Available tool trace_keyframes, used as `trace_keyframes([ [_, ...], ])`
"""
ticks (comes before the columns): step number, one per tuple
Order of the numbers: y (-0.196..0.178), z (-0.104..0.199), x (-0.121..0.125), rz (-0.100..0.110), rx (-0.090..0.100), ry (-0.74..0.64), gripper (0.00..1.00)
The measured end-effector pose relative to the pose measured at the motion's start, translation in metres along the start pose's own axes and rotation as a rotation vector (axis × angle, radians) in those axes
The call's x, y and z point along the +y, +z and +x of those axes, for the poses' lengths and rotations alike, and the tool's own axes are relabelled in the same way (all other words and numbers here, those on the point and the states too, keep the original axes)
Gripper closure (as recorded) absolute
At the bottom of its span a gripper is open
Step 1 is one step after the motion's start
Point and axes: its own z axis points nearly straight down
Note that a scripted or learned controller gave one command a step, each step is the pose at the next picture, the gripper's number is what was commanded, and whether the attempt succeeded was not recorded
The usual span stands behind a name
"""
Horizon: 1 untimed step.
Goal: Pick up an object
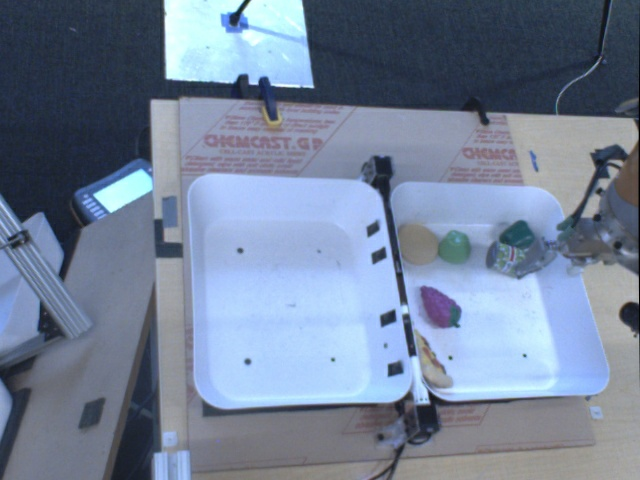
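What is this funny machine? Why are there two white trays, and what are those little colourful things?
You are looking down from a camera fixed above a bench. The grey metal shape at the right edge is a robot arm, and its pincer is the part that grabs things. Its job is to pick up an object.

The two white trays are bins. The left bin has only small dark dots on its floor. The right bin has the toys: a tan round thing, a green round thing, a purple fruit-like toy with a green tip, and a yellowish thing against the wall between the bins.

The pincer is right by a grey and green object. The picture is too blurry to tell whether it is gripping it.
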Motion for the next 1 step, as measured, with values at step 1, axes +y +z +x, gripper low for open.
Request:
trace_keyframes([
  [1,-0.0113,-0.0001,0.0011,-0.004,-0.001,-0.003,1.0],
])
